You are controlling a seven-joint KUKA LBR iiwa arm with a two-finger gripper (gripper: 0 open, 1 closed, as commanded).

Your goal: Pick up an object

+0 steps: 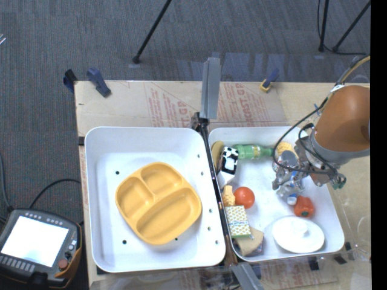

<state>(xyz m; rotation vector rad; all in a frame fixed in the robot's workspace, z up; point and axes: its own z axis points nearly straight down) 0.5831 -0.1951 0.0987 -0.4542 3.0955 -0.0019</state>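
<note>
Red pepper (304, 206) in right bin (336, 222), beside white lid (297, 235) | my gripper (289, 186) above-left of it | finger state: cannot tell

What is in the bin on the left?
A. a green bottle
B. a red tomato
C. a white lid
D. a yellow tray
D: the yellow tray with three sections lies alone in the left bin, while the other things sit in the right bin.
</note>
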